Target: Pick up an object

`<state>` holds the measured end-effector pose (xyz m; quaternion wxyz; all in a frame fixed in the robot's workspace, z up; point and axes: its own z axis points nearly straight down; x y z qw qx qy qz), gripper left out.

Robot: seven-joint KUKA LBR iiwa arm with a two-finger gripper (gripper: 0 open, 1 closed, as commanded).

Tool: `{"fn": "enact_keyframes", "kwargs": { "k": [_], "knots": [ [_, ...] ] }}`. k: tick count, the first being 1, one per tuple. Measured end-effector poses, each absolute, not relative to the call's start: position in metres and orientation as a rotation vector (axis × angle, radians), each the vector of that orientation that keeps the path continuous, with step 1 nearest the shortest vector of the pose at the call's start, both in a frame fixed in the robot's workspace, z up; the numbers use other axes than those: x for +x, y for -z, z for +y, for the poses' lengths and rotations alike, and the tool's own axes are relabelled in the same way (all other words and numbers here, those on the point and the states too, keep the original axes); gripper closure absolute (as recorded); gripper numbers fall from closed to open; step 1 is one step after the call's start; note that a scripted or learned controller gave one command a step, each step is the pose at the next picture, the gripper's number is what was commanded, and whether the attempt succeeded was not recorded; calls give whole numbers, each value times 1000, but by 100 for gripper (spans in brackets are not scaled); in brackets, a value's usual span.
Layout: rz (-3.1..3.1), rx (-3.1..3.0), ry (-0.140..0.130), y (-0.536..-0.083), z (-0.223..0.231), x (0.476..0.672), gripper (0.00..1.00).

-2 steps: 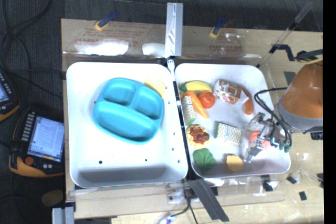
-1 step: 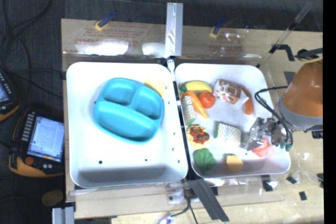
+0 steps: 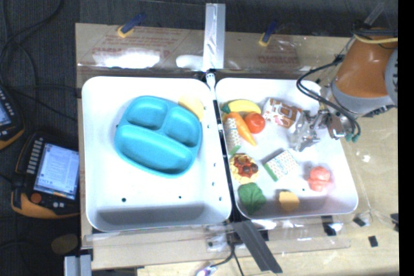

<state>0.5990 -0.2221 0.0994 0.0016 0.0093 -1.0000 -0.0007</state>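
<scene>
While the jaws' (image 3: 309, 134) spread cannot be told, drop straight over the snack packet (image 3: 282, 113), clear of the tomato (image 3: 255, 123).

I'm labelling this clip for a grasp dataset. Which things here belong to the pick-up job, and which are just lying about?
Job:
gripper
right bin items: tomato, carrot, banana, snack packet, green vegetable, pink fruit

Lying about:
blue divided tray
handheld pendant
cables

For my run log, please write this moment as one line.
phase: approach | gripper: over right bin, upper right part, nothing seen held | nearest: snack packet | left bin: blue tray
</scene>
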Motion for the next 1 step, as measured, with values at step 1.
{"fn": "enact_keyframes", "kwargs": {
  "k": [1],
  "knots": [
    [-3096, -510, 0, -112, -210, 614, 100]
  ]
}}
